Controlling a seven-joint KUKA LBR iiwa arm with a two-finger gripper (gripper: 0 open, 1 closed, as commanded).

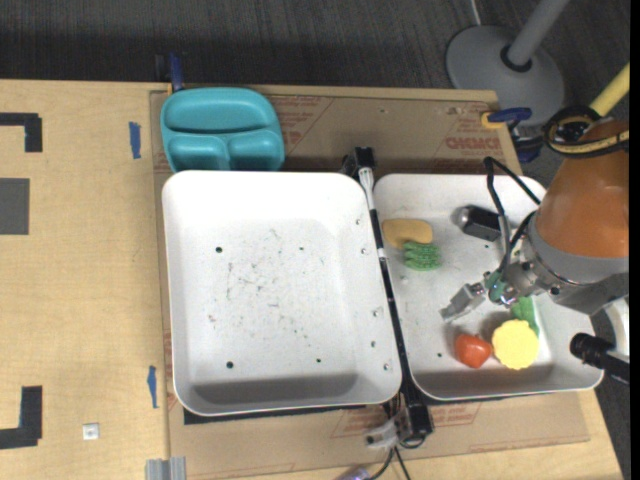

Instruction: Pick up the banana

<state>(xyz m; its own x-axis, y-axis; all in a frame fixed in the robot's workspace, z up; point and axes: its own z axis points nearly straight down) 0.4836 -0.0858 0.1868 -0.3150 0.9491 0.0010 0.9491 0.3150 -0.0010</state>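
Camera view: looks down at a slant on both bins; the arm comes in from the right.
Banana: most likely the pale yellow oblong piece in the right bin, near its upper left corner and close to the divide between the bins (the shape is soft at this size, so this is a judgement).
Neighbours: a green item lies just below it. A red tomato and a round yellow piece sit together near the bin's front edge.
Gripper: over the middle of the right bin, between the banana and the tomato, apart from both.
Jaw state: cannot tell whether spread or pressed together.
Step in hand: the approach, by my reading; the banana lies untouched on the bin floor.
Next move calls for: a shift up and to the left in this view, then a descent that clears the green item.
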